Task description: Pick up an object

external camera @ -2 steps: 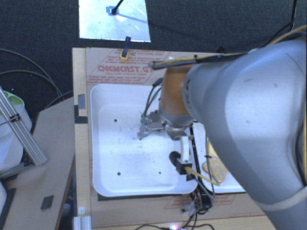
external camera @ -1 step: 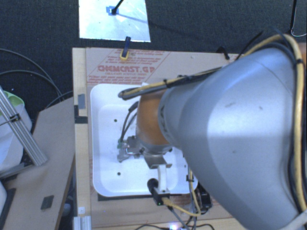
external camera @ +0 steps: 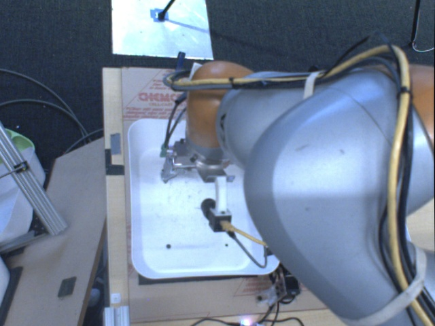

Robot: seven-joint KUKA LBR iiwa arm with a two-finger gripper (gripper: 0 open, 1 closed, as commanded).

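Observation:
My gripper (external camera: 171,167) hangs low over the upper middle of a white bin (external camera: 146,250), below the orange band (external camera: 204,107) of the wrist. The big grey arm (external camera: 326,182) reaches in from the right and covers the right part of the bin and everything beyond it. On the bare white floor of the bin I see just a few tiny dark specks (external camera: 168,245) and no clear object. Whatever lies directly under the gripper and the arm is hidden.
The bin rests on a cardboard sheet (external camera: 146,97). A shiny metal plate (external camera: 160,15) lies at the back. An aluminium rail (external camera: 27,182) and a green-rimmed thing (external camera: 20,143) stand at the left, with black cables (external camera: 61,111) on the dark floor.

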